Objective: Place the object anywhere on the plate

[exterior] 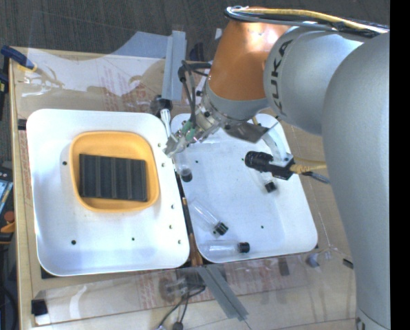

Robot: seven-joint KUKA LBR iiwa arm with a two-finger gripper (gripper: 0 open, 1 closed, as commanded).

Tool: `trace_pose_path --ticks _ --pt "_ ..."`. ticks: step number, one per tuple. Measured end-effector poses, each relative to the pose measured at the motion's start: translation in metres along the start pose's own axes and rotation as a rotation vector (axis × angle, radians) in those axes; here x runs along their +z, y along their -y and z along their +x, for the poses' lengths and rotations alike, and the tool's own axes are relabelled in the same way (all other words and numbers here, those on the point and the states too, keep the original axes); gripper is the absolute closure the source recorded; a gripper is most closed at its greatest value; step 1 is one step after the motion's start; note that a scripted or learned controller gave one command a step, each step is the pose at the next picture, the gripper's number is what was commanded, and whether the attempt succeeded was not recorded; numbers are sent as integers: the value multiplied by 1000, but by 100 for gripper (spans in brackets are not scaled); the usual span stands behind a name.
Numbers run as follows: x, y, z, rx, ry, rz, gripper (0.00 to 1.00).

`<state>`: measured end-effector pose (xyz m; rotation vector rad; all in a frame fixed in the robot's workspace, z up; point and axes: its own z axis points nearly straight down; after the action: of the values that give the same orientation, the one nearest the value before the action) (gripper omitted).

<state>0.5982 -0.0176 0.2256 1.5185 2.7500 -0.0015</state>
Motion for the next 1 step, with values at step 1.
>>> trace_pose_path --ticks 1 --pt "0 0 0 1 0 0 0"
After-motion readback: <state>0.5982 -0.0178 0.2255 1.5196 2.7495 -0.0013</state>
